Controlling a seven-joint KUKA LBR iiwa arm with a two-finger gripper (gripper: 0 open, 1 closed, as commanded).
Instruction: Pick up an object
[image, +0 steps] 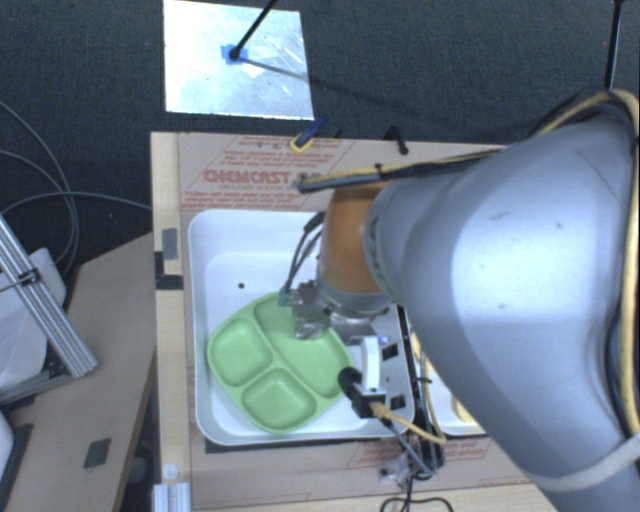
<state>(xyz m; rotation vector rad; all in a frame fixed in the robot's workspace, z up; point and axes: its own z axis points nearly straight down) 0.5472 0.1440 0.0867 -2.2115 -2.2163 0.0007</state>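
A light green divided plate (255, 375) with three compartments lies in the front half of the left white bin (215, 250). My gripper (310, 322) hangs low over the plate's right-hand compartment, just under the orange band of the wrist (345, 250). The wrist and its cables hide the gripper's tip and where it meets the plate. The big grey arm (520, 300) covers the right of the view.
Only a sliver of the right bin (462, 428) peeks out under the arm. Both bins rest on printed cardboard (250, 165). A shiny sheet (235, 60) lies beyond the bench, and an aluminium frame (40, 310) stands at the left.
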